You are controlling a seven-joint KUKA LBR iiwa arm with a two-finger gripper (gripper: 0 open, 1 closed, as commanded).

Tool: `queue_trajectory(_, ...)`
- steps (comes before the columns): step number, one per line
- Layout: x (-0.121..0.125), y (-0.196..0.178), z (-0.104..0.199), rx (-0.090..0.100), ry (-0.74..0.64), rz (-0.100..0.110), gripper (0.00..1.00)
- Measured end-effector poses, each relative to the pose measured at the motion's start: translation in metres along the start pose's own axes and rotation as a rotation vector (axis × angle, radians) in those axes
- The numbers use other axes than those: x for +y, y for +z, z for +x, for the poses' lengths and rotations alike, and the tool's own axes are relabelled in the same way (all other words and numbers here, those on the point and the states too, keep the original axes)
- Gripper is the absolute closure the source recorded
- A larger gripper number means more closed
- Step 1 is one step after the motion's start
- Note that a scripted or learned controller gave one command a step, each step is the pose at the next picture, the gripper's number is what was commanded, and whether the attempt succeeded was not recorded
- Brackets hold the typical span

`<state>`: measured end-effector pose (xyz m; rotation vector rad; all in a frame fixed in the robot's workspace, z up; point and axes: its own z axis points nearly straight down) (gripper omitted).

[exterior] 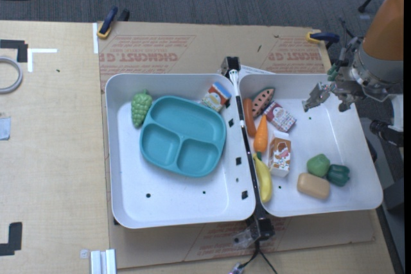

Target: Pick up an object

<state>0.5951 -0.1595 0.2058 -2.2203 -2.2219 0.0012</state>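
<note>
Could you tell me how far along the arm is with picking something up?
Nothing looks picked yet. The gripper hangs over the right bin near its far right corner, with nothing visible between its fingers. The carrot, banana, cartons, green pieces and tan block lie in that bin. Still left: descend, close on one and lift.

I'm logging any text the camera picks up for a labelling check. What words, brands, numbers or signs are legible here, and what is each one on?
Red print on the cardboard sheet under the bins, left patch: seen reversed, too blurred to read with confidence.
Red print on the same cardboard, right patch: also reversed and blurred.
Small carton in the right bin: picture and print, too small to read.
Red-and-white packet: unreadable.
Small packet in the left bin: unreadable.
</note>
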Motion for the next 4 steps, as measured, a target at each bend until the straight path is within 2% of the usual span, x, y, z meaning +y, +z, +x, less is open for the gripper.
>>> queue_trajectory(1,-0.043,0.039,0.048,0.0,0.0,0.0,0.0)
queue_trajectory(2,-0.072,0.113,0.064,0.0,0.004,-0.001,0.0)
queue_trajectory(3,-0.071,0.104,0.064,0.0,0.008,-0.003,1.0)
queue_trajectory(4,-0.094,-0.013,0.13,0.0,0.001,-0.001,1.0)
